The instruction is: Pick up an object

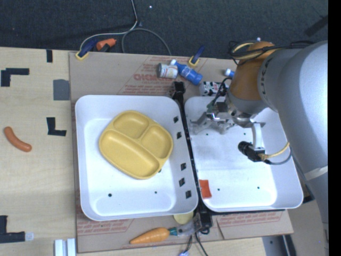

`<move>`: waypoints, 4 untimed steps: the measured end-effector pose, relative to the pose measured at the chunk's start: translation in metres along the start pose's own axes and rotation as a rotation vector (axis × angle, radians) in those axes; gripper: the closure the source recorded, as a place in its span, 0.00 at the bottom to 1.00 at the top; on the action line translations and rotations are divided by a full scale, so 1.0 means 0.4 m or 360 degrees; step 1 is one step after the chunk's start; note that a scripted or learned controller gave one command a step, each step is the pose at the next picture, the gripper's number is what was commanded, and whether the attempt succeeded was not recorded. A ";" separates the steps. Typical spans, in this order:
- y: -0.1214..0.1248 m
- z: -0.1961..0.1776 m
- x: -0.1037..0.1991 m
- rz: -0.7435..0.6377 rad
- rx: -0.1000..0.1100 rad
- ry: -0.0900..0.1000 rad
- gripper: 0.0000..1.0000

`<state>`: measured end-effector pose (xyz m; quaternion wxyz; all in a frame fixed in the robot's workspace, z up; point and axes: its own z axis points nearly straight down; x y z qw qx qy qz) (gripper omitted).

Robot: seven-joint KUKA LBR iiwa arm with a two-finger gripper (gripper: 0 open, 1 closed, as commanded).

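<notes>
A yellow divided plate lies in the left white bin, filling much of its upper middle. A small orange-red block rests at the lower left of the right white bin, against the wall between the bins. My gripper is low over the upper left part of the right bin, well above the block in the view and apart from it. The grey arm with its orange band comes in from the right and covers that bin's upper right corner.
A toy carrot lies on the cardboard below the bins. A sausage-like toy sits far left on the bench. A white-and-blue bottle and clamps are behind the bins. A black cable hangs off the wrist.
</notes>
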<state>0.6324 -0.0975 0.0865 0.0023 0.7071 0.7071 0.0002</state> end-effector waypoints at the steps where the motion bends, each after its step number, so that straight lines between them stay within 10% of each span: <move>1: 0.094 0.003 0.005 -0.0003 0.0001 0.0004 0.00; 2: 0.091 -0.128 -0.160 0.0003 0.0001 0.0001 0.00; 3: -0.134 -0.007 -0.058 0.0002 0.0019 0.0009 0.00; 4: 0.003 0.002 0.004 -0.0005 0.0001 0.0001 0.00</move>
